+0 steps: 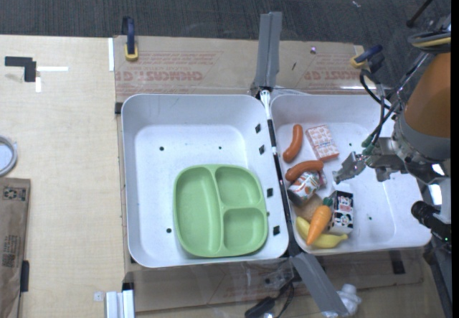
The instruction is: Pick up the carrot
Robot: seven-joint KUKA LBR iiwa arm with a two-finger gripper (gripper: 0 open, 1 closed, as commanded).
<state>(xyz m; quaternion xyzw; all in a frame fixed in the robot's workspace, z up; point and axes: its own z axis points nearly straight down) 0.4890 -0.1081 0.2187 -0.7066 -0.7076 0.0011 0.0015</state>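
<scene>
2 shallow white bins sit side by side on the bench, and the carrot [319,222] lies in the right bin [373,234], near its front-left corner. It is short and orange, with a small green top pointing toward the back edge and a tip aimed at the front edge. It rests slantwise across a yellow banana [326,239], touching it, so it probably sits a little raised off the bin floor. A small dark carton [344,209] stands just beside it on the right, and a crumpled wrapper [305,184] lies just behind it. 2 sausages [298,155] and a pink box [322,142] lie farther toward the back edge.

These things crowd along the bin's left wall, which leaves little free room around the carrot; the carton and the banana would likely get in the way of a straight descent.

The gripper [349,167] hangs over the middle of the right bin, behind and to the right of the carrot, well apart from it. Nothing sits in the claw, though how wide it stands I cannot tell from this slant.

The left bin [143,166] holds a green 3-compartment plate [219,210].
</scene>
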